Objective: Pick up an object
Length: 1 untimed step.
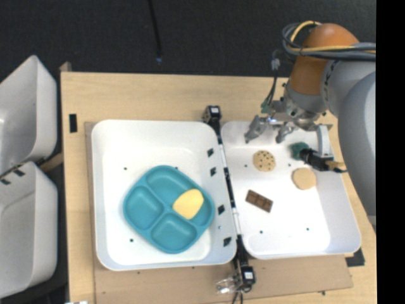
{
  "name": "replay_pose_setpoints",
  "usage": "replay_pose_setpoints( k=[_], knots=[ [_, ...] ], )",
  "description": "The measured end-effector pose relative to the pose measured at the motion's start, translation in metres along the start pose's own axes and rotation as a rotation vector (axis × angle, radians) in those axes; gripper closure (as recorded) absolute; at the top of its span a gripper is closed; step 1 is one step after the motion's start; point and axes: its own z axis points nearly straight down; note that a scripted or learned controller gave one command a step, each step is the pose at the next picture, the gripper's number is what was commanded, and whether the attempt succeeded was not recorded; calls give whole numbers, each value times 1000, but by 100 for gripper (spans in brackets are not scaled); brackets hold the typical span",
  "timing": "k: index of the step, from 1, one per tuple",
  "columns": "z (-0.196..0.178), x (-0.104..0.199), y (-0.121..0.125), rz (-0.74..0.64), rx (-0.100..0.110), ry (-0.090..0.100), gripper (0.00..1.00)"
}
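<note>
Left bin [107, 246]: holding 1 blue divided plate [152, 230], with 1 yellow lemon-shaped piece [188, 203] lying on its right side.

Right bin [316, 233]: 1 brown chocolate bar [259, 201] lying near the left wall. 1 chocolate-chip cookie [264, 161] is lying further back, just in front of the gripper [269, 130]. The gripper is hanging over the bin's back edge, fingers standing apart and clasping nothing. 1 plain tan biscuit [304, 179] is lying right of the cookie.

Light fell evenly and brightly from above. The white bins [114, 151] looked nearly washed out, without hard glare. Shadows under the tray [142, 204] were soft and short. The top of the frame was dark. The arm [354, 100] at right looked slightly blurred.
</note>
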Motion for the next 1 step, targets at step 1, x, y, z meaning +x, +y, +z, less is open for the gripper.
replay_pose_setpoints(
  k=[1],
  knots=[
    [-15,-1,2,-1,-8,-3,100]
  ],
)
